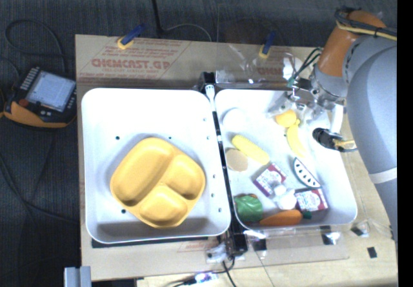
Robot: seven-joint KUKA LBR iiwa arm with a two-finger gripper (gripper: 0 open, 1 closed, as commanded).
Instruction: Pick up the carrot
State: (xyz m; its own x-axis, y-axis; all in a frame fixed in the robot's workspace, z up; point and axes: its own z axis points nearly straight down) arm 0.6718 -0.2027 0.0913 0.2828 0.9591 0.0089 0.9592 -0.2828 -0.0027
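The carrot (281, 218) is orange and lies flat along the front wall of the right bin (222, 106), between a green pepper (248, 207) and a red-purple packet (311, 200). My gripper (301, 97) hangs over the far right corner of that bin, just above a small yellow lemon (285, 118). It is well away from the carrot, with most of the bin's contents between them. The grey arm with its orange band (335, 50) comes in from the right.
In the right bin also lie a banana (297, 142), a long yellow piece (250, 148), a tan disc (237, 161), a watermelon slice (306, 173) and a purple packet (270, 180). The left bin (97, 111) holds a yellow divided plate (158, 180).
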